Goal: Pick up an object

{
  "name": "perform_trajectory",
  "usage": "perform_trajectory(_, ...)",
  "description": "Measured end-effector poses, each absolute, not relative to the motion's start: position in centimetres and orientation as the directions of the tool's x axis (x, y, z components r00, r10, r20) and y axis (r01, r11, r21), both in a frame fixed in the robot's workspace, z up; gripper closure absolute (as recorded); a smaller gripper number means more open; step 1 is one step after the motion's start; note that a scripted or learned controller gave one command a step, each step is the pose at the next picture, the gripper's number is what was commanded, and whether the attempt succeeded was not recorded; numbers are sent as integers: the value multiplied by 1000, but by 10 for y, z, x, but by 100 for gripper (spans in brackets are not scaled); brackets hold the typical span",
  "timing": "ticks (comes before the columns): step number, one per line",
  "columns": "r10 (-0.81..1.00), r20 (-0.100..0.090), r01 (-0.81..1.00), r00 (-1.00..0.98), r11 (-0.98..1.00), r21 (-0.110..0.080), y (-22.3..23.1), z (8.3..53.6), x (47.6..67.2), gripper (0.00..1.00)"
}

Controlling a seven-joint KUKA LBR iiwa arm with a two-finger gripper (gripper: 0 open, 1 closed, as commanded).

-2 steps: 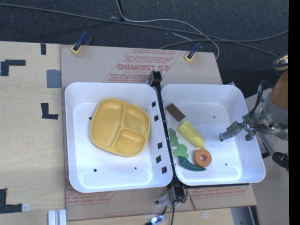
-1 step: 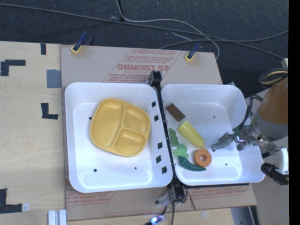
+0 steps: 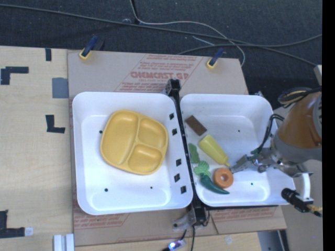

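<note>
Currently the gripper sits low over the right bin, reaching in from the bin's right wall, arm behind it with the orange band showing. Jaw state: cannot tell, the tip is small and blurred against the white floor. Nothing visibly held.

Relative to the tool tip:
- orange ring-shaped toy: just beside, down-left of the tip, lying flat on the bin floor. Touching or not, can't resolve.
- yellow block: near, up-left of the tip, lying tilted on a diagonal.
- dark green pepper-like piece: just past the orange ring, further down-left, touching or partly under the ring.
- light green leafy piece: left of the tip, beyond the yellow block's lower end, next to the divider.
- another green piece: further left, hugging the divider between bins.
- brown flat block: well up-left of the tip, apart from the cluster.

Left bin: well away from the tool, across the divider. Holds a yellow sectioned plate, three compartments, sitting flat and rotated a bit.

Both bins rest on a cardboard sheet held by two clamps with yellow tips at the far edge.
</note>
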State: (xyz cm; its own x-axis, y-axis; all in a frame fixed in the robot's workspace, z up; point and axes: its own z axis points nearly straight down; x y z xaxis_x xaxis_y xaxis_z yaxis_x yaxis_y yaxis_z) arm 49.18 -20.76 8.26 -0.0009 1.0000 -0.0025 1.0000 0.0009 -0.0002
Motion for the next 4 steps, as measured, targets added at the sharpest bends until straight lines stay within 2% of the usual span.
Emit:
perform_trajectory(1,1000,-3,1000,-1,1,3,-208,96,493,100)
perform_trajectory(3,1000,-2,1000,-2,2,4,-203,195,508,100)
perform_trajectory(4,1000,-2,1000,-2,2,6,-202,259,508,100)
